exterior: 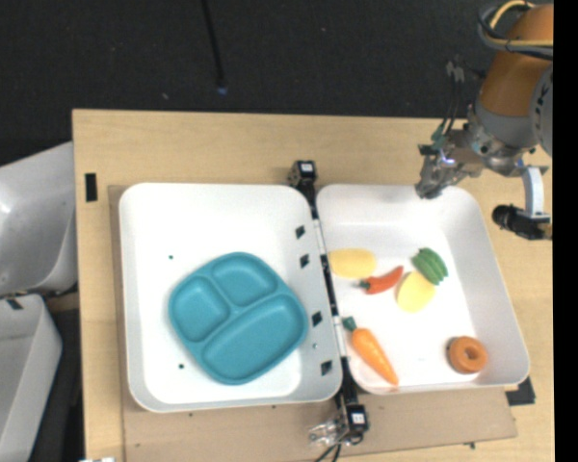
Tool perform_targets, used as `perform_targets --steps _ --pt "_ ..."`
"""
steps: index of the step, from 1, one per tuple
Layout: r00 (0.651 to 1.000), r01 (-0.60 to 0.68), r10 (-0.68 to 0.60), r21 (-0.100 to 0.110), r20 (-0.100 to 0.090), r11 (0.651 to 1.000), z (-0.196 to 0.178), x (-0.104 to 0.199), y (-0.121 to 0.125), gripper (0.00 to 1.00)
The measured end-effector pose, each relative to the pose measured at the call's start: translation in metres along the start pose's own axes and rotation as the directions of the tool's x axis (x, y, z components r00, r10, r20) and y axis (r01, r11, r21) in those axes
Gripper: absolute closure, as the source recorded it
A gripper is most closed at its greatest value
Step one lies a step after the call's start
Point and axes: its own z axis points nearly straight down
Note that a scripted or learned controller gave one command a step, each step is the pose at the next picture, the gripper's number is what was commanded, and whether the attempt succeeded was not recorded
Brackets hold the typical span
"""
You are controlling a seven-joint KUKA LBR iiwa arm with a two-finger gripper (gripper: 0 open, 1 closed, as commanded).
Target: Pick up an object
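The right bin [405, 215] holds several toy foods: a yellow piece [353, 262] by the left wall, a red chili [385, 281], a second yellow piece [415, 293], a green vegetable [430, 264], an orange carrot [373, 351] at the front left and an orange doughnut [467, 354] at the front right. My gripper [432, 185] hangs over the bin's back right corner, well behind all the foods, with nothing seen between its fingers.
The left bin [144, 258] bears a blue divided plate [236, 317]. A black clamp [303, 172] sits at the back where the two bins meet, and small clips line the shared wall. A white object [24, 224] stands off the bench's left side.
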Motion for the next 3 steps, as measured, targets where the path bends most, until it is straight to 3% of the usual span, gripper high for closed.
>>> perform_targets --steps 3 --pt "1.000 0.005 -0.005 0.005 -0.003 1.000 -0.039 0.144 -0.055 1.00"
